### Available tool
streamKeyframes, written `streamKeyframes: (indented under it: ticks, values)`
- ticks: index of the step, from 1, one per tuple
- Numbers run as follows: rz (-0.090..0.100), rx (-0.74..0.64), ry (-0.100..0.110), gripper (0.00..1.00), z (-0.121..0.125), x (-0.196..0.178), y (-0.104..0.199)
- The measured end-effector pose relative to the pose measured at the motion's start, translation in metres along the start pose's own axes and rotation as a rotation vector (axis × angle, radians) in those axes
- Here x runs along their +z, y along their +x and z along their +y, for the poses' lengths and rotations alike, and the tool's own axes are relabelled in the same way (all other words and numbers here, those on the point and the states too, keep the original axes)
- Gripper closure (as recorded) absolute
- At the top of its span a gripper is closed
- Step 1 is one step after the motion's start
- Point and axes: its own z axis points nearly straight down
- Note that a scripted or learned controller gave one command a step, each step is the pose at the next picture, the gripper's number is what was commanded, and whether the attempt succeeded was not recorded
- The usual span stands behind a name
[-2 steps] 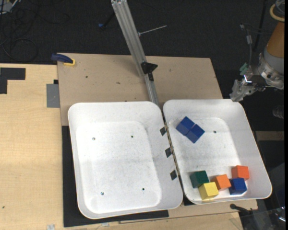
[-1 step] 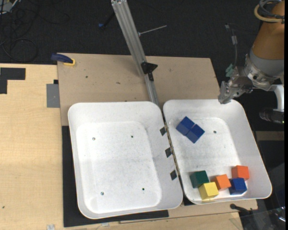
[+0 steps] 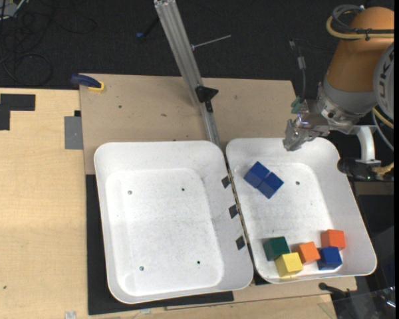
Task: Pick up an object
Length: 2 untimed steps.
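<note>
My gripper [image 3: 294, 140] hangs over the far edge of the right bin [image 3: 342, 171], raised above it, with nothing seen between its fingers. A blue block [image 3: 263, 179] lies in the upper middle of that bin, down and to the left of the gripper. Along the bin's near edge sit a green cube [image 3: 276, 247], a yellow cube [image 3: 289, 264], an orange cube [image 3: 308, 251], a small blue cube [image 3: 330, 258] and a red-orange cube [image 3: 333, 238].
The left bin [image 3: 120, 178] lies beside the right one, with black clips [image 3: 233, 211] along the shared rim. A slanted aluminium rail [image 3: 185, 58] rises behind the bins. A wooden board [image 3: 153, 108] lies under both.
</note>
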Motion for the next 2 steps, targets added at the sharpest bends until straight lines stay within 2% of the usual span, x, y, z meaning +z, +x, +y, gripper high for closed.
streamKeyframes:
  ticks: [1, 2]
  values:
    - [0.0, 0.0, 0.0, 1.0, -0.008, 0.012, 0.045]
    - [0.0, -0.001, 0.001, 1.0, -0.028, 0.023, 0.098]
